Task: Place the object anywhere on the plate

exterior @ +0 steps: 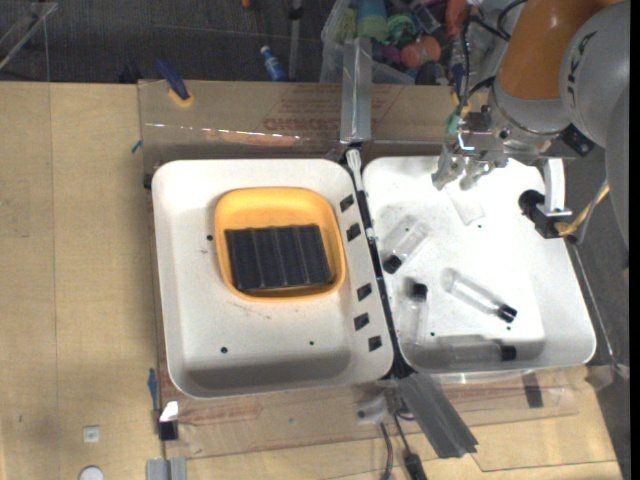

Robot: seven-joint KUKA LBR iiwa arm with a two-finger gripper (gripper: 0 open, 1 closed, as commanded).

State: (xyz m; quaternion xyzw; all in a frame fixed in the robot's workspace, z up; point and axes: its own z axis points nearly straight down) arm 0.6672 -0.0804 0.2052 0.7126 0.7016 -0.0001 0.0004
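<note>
Arm (560,48) is in over the right bin (575,298), with the gripper (456,175) hanging near that bin's far edge. Both fingers (441,176) show with a clear gap between them and nothing in it, so it's released and carrying nothing.

Step in hand, as I judge it: pre-grasp. Nothing is picked, and the plate (278,206) has none of the loose items on it.

Plate sits in the left bin (180,268), across the divider from the gripper. It's yellow-orange with rounded corners and a dark ribbed insert (278,256) across its middle.

The object, as far as I can tell, is one of the clear tubes with dark caps lying in the right bin. One tube (480,297) lies toward the near side of that bin, slanted, with its cap at the near-right end. Another tube (402,242) lies close to the divider. A further dark cap (416,290) sits between them; whether it has a clear body attached is too faint to say. Which one the program targets I can't say.

How they'll handle: transparent, round and thin against white plastic, so edges are hard to make out. Probably prone to rolling or slipping out of a two-finger pinch.

Next move calls for travelling from the far edge toward the near side, dropping over a tube, fingers straddling it across its length and closing mid-body. Then lift, cross the divider and release over the plate.
</note>
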